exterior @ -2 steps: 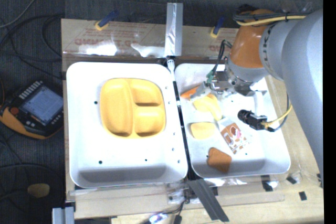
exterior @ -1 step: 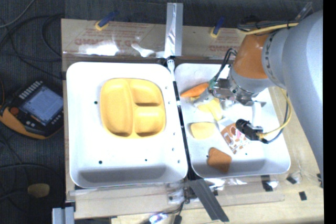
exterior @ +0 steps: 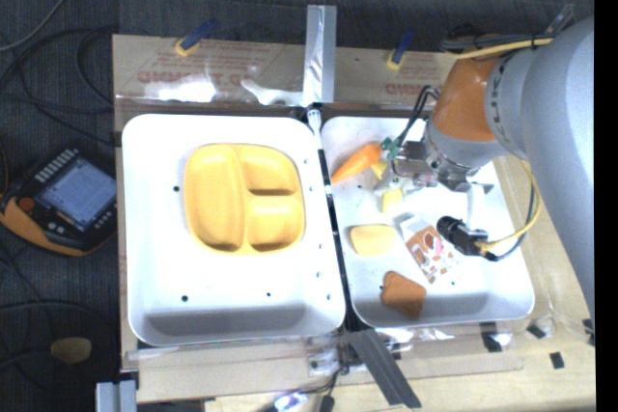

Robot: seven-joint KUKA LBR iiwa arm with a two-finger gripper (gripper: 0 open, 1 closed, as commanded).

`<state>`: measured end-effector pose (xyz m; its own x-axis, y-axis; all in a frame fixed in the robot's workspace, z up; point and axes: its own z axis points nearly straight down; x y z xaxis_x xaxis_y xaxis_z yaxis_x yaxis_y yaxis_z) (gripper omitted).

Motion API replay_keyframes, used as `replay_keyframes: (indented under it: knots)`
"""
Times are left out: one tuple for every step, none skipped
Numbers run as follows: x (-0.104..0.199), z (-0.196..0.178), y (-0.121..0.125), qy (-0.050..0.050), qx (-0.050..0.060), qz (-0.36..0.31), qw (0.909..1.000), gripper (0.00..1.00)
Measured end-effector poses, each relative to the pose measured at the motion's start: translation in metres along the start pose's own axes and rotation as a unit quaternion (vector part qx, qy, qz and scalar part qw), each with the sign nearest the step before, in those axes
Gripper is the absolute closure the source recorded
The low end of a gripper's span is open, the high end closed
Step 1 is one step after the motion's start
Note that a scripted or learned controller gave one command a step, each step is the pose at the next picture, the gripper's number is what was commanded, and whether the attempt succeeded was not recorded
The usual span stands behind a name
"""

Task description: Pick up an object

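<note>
Tabletop [exterior: 135, 48]: two white bins. Left bin [exterior: 154, 304] holds a yellow divided tray [exterior: 244, 196]. Gripper [exterior: 417, 167] is low in right bin [exterior: 512, 294], near orange wedge [exterior: 355, 160] and small yellow piece [exterior: 390, 199]; jaws' state: cannot tell. Risk: crowded pieces, jaws could nudge one aside and close empty.

Left bin [exterior: 145, 304]: yellow divided tray [exterior: 243, 196] is taking up its centre; bare floor is running around it, widest along the lower edge; right bin [exterior: 517, 289] is crowding up: orange wedge [exterior: 355, 161] sitting upper left, pale yellow block [exterior: 372, 239] and brown piece [exterior: 404, 292] lying lower left, printed packet [exterior: 430, 251] mid-bin; arm [exterior: 541, 111] is covering the upper right; lower-right corner is lying open
</note>
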<state>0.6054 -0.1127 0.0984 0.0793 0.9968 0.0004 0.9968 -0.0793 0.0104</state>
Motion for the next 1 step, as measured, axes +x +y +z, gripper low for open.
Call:
replay_keyframes:
  knots:
    - [0.0318, -0.1075, -0.034, 0.0, 0.006, -0.041, 0.9991, 1.0]
